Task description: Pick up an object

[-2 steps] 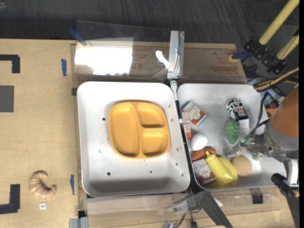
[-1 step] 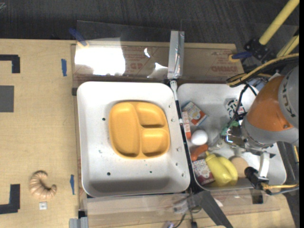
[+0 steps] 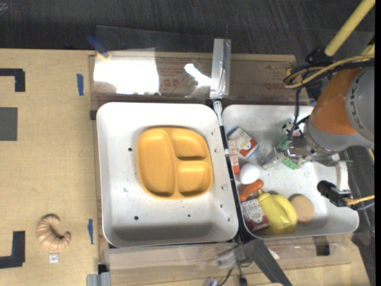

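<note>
In the right bin [image 3: 333, 216], the tool [image 3: 290, 149] hovers near the far wall, reaching; its grip state is unreadable. Next comes descent onto the carton [image 3: 242, 142].

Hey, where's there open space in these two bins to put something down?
Left bin: bare white floor rings the yellow divided plate, widest along its near edge. Right bin: crowded along its left wall with the carton, egg and yellow bottle; a bare patch lies beside the gripper.
</note>
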Tool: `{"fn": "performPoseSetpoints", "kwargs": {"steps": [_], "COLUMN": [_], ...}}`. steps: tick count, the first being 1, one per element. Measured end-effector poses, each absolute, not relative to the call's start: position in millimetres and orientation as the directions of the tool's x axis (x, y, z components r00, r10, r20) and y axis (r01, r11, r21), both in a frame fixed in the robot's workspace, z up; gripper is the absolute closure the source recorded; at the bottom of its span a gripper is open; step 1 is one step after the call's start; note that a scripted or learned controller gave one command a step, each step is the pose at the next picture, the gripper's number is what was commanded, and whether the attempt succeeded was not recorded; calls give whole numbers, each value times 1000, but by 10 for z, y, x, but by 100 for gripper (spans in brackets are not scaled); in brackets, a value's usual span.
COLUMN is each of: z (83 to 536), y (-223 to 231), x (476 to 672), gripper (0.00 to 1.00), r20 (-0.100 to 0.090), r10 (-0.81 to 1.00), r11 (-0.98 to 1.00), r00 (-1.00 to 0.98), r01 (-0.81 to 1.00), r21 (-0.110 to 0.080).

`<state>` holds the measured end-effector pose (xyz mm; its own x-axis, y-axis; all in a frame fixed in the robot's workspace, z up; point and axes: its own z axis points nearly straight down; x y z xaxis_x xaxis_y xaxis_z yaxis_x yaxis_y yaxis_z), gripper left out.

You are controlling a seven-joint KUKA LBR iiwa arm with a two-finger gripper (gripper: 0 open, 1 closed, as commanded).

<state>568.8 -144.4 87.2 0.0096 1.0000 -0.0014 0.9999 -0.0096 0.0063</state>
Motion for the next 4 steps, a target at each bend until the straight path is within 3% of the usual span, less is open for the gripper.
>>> {"fn": "performPoseSetpoints", "kwargs": {"steps": [1, 2, 3, 4], "z": [1881, 895, 877, 871], "y": [-834, -1235, -1005, -1055], "x": [5604, 5594, 6005, 6150], "gripper": [0, 0, 0, 0], "r20": [2, 0, -4, -1], "r10": [992, 991, 878, 997], "r11": [-124, 131, 479, 81], "r00": [124, -131, -479, -81], "r01": [992, 991, 878, 997], "r21": [8, 2, 6, 6]}}
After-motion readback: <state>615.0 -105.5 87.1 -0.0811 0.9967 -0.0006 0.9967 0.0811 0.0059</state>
